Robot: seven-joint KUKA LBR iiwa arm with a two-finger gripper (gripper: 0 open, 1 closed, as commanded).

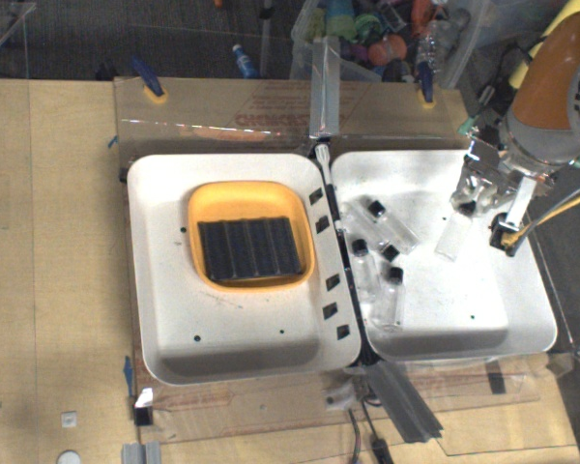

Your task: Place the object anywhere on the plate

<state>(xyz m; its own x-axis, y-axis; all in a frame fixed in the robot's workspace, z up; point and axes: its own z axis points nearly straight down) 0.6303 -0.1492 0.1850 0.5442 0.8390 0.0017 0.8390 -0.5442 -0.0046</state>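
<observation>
The gripper (476, 199) hangs over the upper right part of the right bin (522, 298), below the grey wrist and the orange band of the arm (551, 75). It is a cluster of shiny metal and black parts, and from this slanted view I cannot tell how wide it stands or whether anything is caught in it. Just below and left of it a pale, flat, nearly see-through piece (450, 241) shows against the white floor of the bin; whether it touches the gripper or merely lies under it cannot be made out. A yellow cable (551, 211) runs from the wrist toward the right.

Further left in the same bin lie several clear plastic vials with black caps (377, 249), glossy and tube-shaped, scattered near the wall between the bins, some overlapping so that their count is hard to fix. They lie on their sides, well apart from the plate.

The bins are shallow, smooth, white, with rounded corners, and they sit side by side, meeting along a dark strip. In the left bin (155, 336) sits the plate (198, 206), a squarish orange-yellow dish with rounded corners and a raised rim. On it lies a black ribbed slab (249, 247), rectangular with parallel grooves, covering most of the dish's floor.

The bench (48, 259) around the bins is plain light wood.
</observation>
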